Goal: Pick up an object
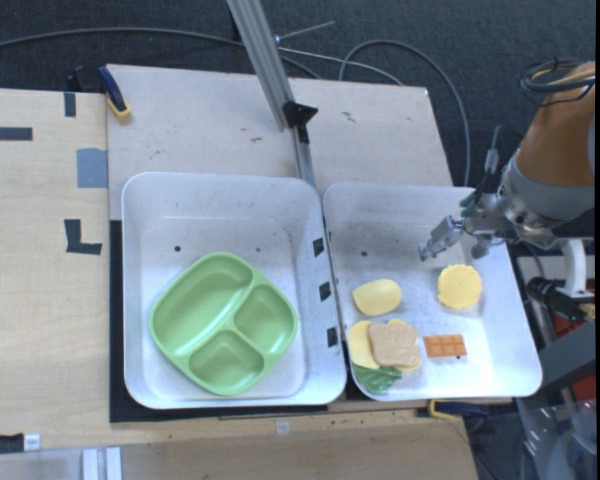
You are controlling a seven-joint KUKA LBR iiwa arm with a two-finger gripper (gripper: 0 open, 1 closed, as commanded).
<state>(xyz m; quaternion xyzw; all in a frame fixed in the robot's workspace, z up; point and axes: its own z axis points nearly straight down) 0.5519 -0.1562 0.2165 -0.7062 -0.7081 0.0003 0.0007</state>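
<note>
Lying nearest the front rim of the right bin [500, 373] is a toy sandwich [384, 348], a tan bread slice stacked on a yellow cheese slice with a green leaf poking out beneath; just beside it to the right sits a small orange cracker-like block [444, 346], apart from the sandwich by a thin gap; a little farther back rests a pale yellow lemon-shaped piece [377, 296], close above the sandwich, and to its right a round yellow ruffled piece [460, 287], well clear of the lemon shape.

In the left bin [145, 203] a green divided plate [224, 322] with three compartments sits toward the front, turned at an angle; nothing lies in its compartments.

Beyond the round yellow piece, the hand [448, 240] hovers over the right bin's middle, its grey fingers pointing left and downward toward the bin floor; they look slightly parted and nothing is seen between them; the nearest object, the round yellow piece, lies just below and to the right of the fingertips, not touching them; the grey wrist with its orange band [560, 128] reaches in from the right.

Farther back, the wooden desk [210, 118] carries a slanted metal rail [265, 53], a blue and yellow clamp [114, 92] at its left corner, and thin cables [400, 53] looping over dark floor behind.
</note>
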